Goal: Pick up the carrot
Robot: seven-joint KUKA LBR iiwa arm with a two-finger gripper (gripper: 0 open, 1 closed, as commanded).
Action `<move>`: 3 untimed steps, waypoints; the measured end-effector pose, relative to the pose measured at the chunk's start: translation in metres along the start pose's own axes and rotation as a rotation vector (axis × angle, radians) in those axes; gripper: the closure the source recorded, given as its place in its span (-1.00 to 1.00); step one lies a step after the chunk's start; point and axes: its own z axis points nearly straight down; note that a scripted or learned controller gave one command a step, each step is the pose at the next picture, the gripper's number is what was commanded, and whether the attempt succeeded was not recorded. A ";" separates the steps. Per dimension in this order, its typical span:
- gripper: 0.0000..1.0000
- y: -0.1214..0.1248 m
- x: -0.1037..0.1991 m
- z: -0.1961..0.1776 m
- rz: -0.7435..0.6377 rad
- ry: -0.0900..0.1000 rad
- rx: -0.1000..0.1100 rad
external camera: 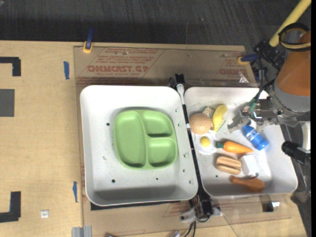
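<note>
The carrot, orange with a small green stem end at its left, lies flat near the middle of the right bin. My gripper hangs over the upper part of that bin, above and just behind the carrot, apart from it. Its fingers look open, with nothing between them. The grey arm with its orange band comes in from the right edge.
Around the carrot lie a blue bottle, a banana, a tan round bun, a small yellow piece, a hot dog and a brown item. The left bin holds a green divided plate.
</note>
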 end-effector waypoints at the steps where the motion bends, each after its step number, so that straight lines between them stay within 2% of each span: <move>1: -1.00 -0.021 0.014 0.109 -0.242 -0.004 -0.009; 2: -1.00 -0.048 -0.035 0.135 0.076 0.001 -0.013; 3: -1.00 -0.050 -0.018 0.135 -0.089 -0.009 -0.011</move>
